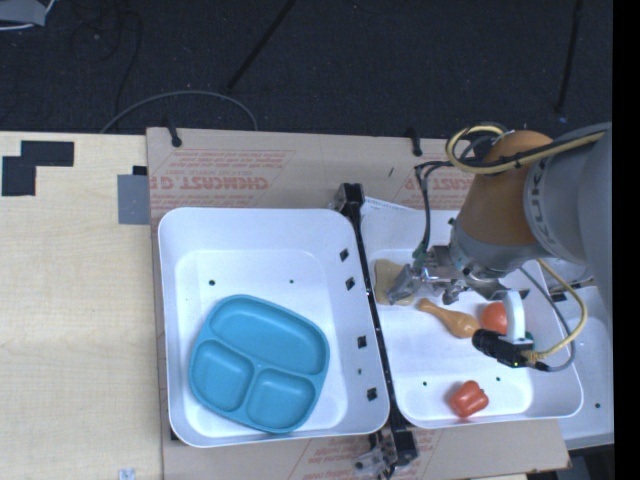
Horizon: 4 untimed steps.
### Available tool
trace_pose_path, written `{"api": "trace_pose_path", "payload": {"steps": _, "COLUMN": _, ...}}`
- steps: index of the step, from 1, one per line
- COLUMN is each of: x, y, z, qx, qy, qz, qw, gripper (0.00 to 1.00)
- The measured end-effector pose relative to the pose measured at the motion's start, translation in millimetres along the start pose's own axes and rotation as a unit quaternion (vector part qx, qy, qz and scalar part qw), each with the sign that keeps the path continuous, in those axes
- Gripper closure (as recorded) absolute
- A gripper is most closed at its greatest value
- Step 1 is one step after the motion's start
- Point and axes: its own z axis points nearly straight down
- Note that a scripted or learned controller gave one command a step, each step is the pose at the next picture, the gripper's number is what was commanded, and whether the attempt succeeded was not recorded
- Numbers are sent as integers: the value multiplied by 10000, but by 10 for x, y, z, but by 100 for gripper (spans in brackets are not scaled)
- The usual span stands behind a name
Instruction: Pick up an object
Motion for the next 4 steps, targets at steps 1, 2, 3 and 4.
{"api": "trace_pose_path", "payload": {"steps": 1, "x": 9, "y": 12, "z": 248, "qx": -19, "qy": 5, "qz": 2, "qw": 10000, "gripper": 0}}
{"api": "trace_pose_path", "payload": {"steps": 2, "x": 6, "y": 29, "z": 124, "qx": -47, "qy": 13, "qz": 20, "qw": 10000, "gripper": 100}}
{"api": "trace_pose_path", "payload": {"steps": 3, "x": 43, "y": -8, "z": -480, "qx": -27, "qy": -3, "qz": -2, "qw": 10000, "gripper": 100}}
{"api": "trace_pose_path", "payload": {"steps": 4, "x": 125, "y": -38, "z": -960, "qx": -35, "qy": -3, "qz": -4, "qw": 10000, "gripper": 100}}
